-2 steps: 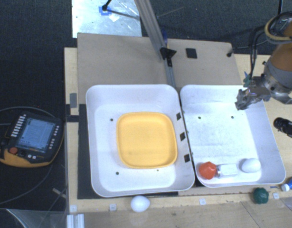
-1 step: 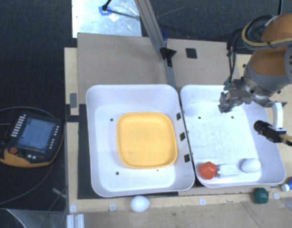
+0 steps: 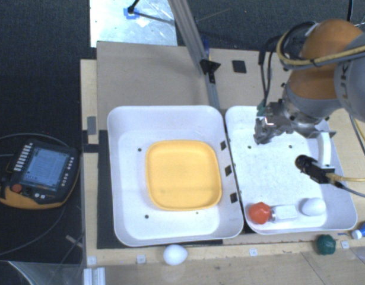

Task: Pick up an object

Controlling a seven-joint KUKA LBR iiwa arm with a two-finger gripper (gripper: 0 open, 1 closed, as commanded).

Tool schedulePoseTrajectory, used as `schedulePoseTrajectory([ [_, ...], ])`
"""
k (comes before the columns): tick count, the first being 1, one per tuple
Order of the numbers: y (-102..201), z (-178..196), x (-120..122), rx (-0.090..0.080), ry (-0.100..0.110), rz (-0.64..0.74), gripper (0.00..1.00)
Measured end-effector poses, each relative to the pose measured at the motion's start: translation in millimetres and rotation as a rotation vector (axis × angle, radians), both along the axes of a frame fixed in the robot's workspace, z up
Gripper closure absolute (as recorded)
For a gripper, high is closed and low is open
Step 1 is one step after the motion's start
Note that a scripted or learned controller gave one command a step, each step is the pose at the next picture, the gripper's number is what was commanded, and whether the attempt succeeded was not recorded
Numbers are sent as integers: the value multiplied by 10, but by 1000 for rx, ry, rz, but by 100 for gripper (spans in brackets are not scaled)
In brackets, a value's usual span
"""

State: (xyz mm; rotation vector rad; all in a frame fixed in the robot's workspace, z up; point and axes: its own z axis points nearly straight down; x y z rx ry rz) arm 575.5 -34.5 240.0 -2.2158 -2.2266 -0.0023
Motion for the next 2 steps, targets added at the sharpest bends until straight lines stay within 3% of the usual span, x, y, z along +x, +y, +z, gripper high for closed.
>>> schedulePoseTrajectory([
  [2, 1108, -48, -86, 0, 1, 0, 100],
])
